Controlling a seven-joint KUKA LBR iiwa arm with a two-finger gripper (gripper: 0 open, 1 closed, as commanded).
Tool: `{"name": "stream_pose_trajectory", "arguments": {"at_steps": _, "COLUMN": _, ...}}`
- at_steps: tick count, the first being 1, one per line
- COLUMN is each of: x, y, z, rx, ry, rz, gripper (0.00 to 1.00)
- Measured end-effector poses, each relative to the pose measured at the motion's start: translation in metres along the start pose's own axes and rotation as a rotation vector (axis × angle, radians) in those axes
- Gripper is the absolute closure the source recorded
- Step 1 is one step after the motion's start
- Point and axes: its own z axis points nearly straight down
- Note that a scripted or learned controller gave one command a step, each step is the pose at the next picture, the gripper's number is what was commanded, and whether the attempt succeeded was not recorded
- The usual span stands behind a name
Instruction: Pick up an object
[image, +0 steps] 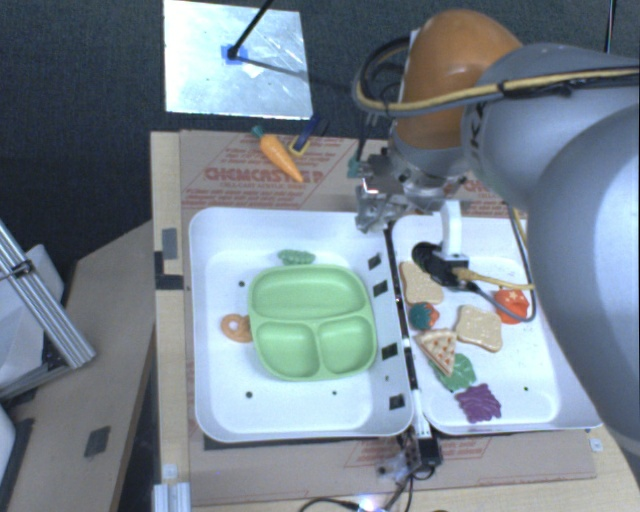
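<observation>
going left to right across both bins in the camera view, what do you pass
orange ring → green divided plate → pizza slice → toast slice → red tomato slice

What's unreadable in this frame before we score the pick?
All in the camera view:
1. Right bin: its right side and far corner are hidden by the arm.
2. Red item: at the arm's edge, too small to identify.
3. Green scrap behind the green plate: too small to identify.
4. Gripper: blurred; whether it touches anything is unclear.
</observation>
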Motion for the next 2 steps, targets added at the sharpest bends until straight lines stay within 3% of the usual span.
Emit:
{"name": "stream_pose_trajectory", "arguments": {"at_steps": 1, "x": 0.0028, "y": -0.0018, "z": 0.0206, "rx": 0.002, "ry": 0.000, "rz": -0.001, "gripper": 1.00}}
{"name": "stream_pose_trajectory", "arguments": {"at_steps": 2, "x": -0.0068, "y": -0.0046, "z": 0.0160, "rx": 0.001, "ry": 0.000, "rz": 0.006, "gripper": 1.00}}
